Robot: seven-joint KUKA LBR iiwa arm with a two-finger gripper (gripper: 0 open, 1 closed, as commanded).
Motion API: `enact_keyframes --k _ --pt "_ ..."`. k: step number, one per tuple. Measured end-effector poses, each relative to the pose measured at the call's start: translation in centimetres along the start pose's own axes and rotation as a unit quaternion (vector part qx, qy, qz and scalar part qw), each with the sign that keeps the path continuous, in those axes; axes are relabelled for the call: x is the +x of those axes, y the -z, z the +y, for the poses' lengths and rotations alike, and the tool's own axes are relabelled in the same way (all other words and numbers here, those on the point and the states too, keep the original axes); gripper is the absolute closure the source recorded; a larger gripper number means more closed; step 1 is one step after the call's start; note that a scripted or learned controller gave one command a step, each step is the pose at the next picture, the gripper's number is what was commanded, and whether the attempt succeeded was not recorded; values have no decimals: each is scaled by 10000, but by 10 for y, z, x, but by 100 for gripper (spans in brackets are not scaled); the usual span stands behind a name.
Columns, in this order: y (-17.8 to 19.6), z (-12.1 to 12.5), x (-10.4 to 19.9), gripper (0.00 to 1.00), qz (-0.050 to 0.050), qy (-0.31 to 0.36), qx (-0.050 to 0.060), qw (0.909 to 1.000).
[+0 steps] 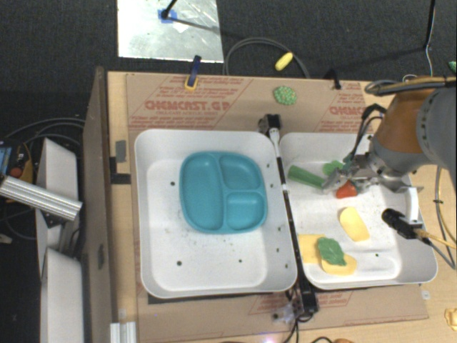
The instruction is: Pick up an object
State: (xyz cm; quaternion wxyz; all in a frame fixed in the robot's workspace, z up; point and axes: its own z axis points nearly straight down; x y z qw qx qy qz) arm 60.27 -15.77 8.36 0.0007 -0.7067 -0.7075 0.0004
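R bin (414, 266): green stick (305, 176) lengthwise left-right

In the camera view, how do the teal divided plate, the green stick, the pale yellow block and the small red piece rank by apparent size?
Largest to smallest:
1. teal divided plate
2. green stick
3. pale yellow block, close to the stick in area, so unsure
4. small red piece, partly under the gripper

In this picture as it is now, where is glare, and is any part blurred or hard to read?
In the camera view, glare sits on the foil sheet above the bench and light washes the white bin walls; the blue tray looks sharp and evenly lit; the gripper over the right bin is soft, so the small red item beside it is hard to make out.
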Motion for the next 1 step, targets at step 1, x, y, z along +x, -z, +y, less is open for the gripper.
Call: enact_keyframes --k 1 --pt "12 3 0 100 -6 5 -36 10000"
